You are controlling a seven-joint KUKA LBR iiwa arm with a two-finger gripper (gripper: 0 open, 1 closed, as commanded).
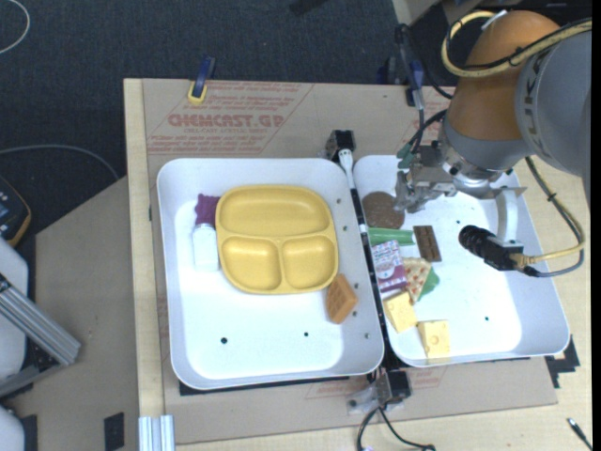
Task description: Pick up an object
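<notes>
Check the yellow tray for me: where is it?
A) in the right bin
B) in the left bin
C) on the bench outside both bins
B: the yellow tray lies inside the left bin, with a white bottle beside it.

Clearly a robotics lab: white bins (178,280) clamped onto a plywood bench (235,111), loose cables (56,153), dark carpet (94,36).
</notes>
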